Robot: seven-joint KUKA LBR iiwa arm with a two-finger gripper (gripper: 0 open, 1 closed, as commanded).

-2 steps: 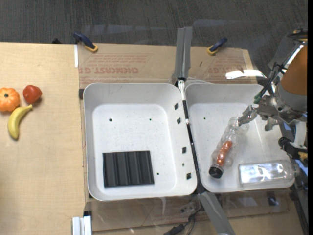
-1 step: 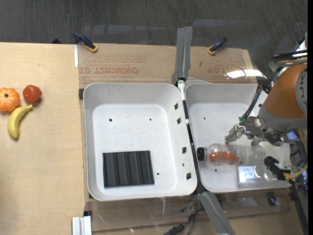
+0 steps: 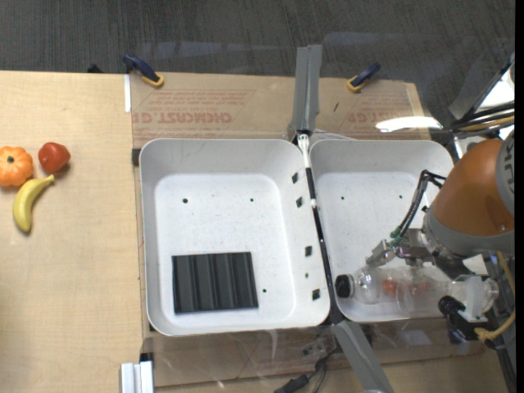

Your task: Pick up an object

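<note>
Clear plastic bottle (image 3: 385, 287) lies on its side in the right bin (image 3: 360, 178), near the bin's front wall, dark cap end pointing left toward the divider between the bins. Body is see-through with glints, and a small reddish patch shows through or on it about mid-length. Bottle outline is hard to trace against the white floor.

Gripper (image 3: 391, 250) sits low over the right bin, just above and behind the bottle, at the end of the grey arm with its orange band (image 3: 479, 188) coming in from the right. Metal wrist parts and a cable crowd the tip. Can't tell if the fingers are apart or together, and can't tell if they touch the bottle.

Left bin (image 3: 164, 170) holds a dark ribbed rectangular block (image 3: 214, 282) lying flat near its front left corner.

On the bench (image 3: 65, 301) well left of the bins: a banana (image 3: 29, 203), an orange fruit (image 3: 14, 167) and a red fruit (image 3: 54, 157), clustered close together. Two blue-and-orange clamps (image 3: 143, 70) pin cardboard (image 3: 213, 109) behind the bins.
</note>
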